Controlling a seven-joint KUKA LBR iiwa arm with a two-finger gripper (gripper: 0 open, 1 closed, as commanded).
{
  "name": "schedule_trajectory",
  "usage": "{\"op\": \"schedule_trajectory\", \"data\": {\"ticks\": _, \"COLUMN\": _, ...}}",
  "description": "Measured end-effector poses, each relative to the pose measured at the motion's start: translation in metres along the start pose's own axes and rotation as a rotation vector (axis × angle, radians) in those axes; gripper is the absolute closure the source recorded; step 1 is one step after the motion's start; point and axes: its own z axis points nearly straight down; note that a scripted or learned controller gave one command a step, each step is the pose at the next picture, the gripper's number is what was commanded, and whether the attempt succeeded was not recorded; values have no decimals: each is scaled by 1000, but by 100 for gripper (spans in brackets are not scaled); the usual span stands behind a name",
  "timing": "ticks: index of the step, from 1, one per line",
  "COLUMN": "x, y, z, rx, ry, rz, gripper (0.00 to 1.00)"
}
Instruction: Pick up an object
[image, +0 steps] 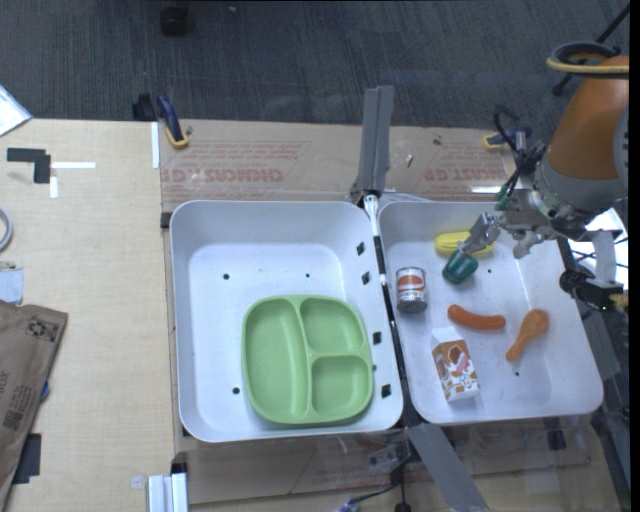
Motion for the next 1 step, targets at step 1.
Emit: {"op": "schedule_trajectory", "data": {"ticks": 1, "x": -27, "y": 45, "z": 99, "rx": -4, "ry": -1, "rz": -91, "gripper": 0}}
